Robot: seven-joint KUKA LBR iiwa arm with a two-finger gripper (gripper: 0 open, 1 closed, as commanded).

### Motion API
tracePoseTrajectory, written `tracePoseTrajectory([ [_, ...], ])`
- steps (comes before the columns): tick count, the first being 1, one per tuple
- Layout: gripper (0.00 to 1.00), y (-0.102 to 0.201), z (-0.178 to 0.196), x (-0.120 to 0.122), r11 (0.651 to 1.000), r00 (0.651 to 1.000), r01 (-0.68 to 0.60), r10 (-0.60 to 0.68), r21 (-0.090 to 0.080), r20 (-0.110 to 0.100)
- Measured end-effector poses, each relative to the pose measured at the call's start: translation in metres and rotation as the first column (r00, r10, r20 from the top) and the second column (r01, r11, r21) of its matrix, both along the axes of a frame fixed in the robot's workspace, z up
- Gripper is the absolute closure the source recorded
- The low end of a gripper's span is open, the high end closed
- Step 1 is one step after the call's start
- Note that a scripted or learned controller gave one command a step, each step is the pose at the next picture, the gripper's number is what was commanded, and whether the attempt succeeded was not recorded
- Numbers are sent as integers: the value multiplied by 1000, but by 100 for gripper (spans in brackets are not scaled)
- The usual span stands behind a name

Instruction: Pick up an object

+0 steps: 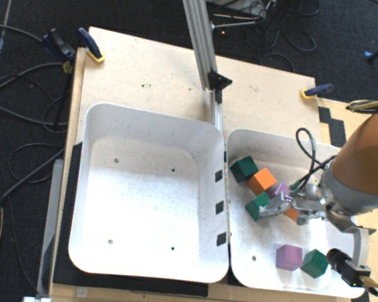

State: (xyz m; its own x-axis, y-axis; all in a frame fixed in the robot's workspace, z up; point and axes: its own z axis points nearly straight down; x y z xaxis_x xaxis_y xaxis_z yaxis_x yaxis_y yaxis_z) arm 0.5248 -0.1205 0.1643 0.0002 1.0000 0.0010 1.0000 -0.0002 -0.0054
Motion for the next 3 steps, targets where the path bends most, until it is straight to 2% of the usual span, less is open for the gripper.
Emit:
tracePoseTrajectory([
  [1,0,-2,-64,1,1000,1000,1,-1,1,-2],
  [2,0,-2,-69,1,1000,1000,0,0,-1,4],
  [3,100,-2,-59,2,1000,1000,0,0,-1,7],
])
